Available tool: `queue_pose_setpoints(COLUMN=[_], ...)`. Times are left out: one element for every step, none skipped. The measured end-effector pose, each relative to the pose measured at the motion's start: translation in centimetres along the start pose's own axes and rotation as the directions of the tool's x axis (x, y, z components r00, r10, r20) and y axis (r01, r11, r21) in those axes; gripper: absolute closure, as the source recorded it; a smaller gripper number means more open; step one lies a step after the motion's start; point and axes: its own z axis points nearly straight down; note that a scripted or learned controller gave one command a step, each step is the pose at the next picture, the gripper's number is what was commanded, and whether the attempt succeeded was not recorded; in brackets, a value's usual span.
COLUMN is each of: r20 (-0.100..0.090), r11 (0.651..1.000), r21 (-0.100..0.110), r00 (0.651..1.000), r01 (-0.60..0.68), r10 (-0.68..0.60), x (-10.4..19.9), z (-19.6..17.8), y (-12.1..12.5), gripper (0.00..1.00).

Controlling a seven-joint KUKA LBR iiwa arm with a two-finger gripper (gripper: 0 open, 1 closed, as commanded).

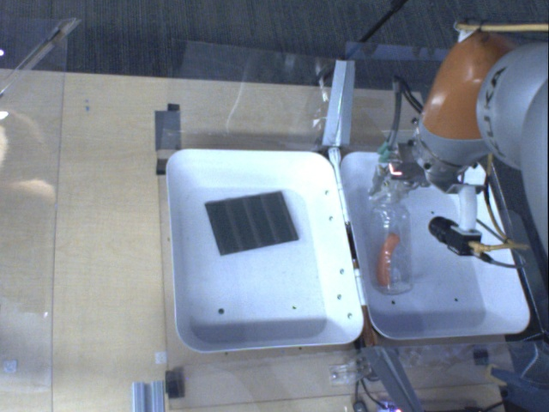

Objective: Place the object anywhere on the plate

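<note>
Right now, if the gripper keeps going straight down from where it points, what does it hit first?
Probably the floor of the right bin, near its upper left part. The gripper looks transparent, an orange object beside its tip; depth is unclear.

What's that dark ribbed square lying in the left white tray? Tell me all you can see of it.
The dark plate is a flat, charcoal-grey, roughly square slab with parallel grooves running across its top, dividing it into a few strips. It looks matte, like rubber or plastic, though the material cannot be told for sure. It lies flat on the floor of the left bin, in the upper-left part, turned slightly askew to the bin's edges. Nothing rests on it, and it touches none of the bin walls.
</note>
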Motion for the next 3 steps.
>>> queue_pose_setpoints(r20=[-0.001,-0.002,-0.003], r11=[0.999,0.982,0.872], r21=[-0.005,-0.006,-0.004], r00=[0.999,0.982,0.872], r01=[0.041,-0.19,-0.489], r10=[-0.041,0.19,0.489], x=[5.1,7.9,7.9], z=[-13.8,-22.4,-24.0], y=[0.0,-0.2,4.6], gripper=[1.0,1.0,1.0])
